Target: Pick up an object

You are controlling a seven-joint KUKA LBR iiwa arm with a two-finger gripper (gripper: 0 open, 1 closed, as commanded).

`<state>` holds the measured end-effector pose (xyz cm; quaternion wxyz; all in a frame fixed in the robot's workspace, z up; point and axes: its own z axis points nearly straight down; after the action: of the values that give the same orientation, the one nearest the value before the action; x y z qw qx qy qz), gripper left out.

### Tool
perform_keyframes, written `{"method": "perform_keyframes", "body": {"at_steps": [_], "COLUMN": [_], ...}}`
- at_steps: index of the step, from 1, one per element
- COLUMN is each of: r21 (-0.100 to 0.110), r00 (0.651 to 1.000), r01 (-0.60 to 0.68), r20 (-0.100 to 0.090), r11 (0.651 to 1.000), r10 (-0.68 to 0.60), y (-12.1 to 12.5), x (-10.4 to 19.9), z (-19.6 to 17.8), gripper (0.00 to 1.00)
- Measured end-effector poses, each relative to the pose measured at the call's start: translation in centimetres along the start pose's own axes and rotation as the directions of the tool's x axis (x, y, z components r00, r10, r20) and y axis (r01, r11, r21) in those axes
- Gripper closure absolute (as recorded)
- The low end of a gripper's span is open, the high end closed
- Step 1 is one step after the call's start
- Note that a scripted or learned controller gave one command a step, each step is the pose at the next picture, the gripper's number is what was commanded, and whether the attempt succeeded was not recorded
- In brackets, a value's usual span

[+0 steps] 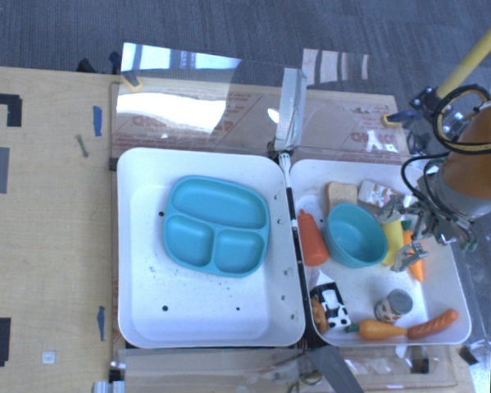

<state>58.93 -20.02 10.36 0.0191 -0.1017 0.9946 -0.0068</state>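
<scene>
Left bin (136,251): holds a blue three-compartment plate (217,225), lying flat near the middle.
Right bin (446,280): crowded; a blue bowl (355,235) sits upright near its centre.
Beside the bowl: an orange-red piece (312,239) to its left, a tan slice (340,193) behind it, a yellow item (393,238) touching its right side, partly hidden.
Front row: black-and-white toy (330,305), carrot (381,328), sausage (432,323), small metal can (395,305).
Arm (476,158): enters from the right, cut off by the frame edge; cables cover the wrist.
End effector (413,245): low over the right bin's right half, beside the yellow item; whether it is parted or closed cannot be told, as cables and clutter obscure it.
Tabletop (39,222): light wood.
</scene>
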Motion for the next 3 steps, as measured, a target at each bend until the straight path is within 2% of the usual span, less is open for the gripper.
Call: {"method": "perform_keyframes", "body": {"at_steps": [1,2,3], "r21": [-0.013,-0.011,-0.008], "r00": [0.996,0.997,0.996], "r01": [-0.081,-0.08,-0.084], "r20": [-0.03,-0.02,-0.023], "r11": [0.997,0.997,0.996], "r10": [0.081,0.079,0.084], "y": [0.7,0.7,2.4], "x": [1.4,1.0,8.2], "z": [1.5,0.2,1.0], "gripper": [0.0,1.0,1.0]}}
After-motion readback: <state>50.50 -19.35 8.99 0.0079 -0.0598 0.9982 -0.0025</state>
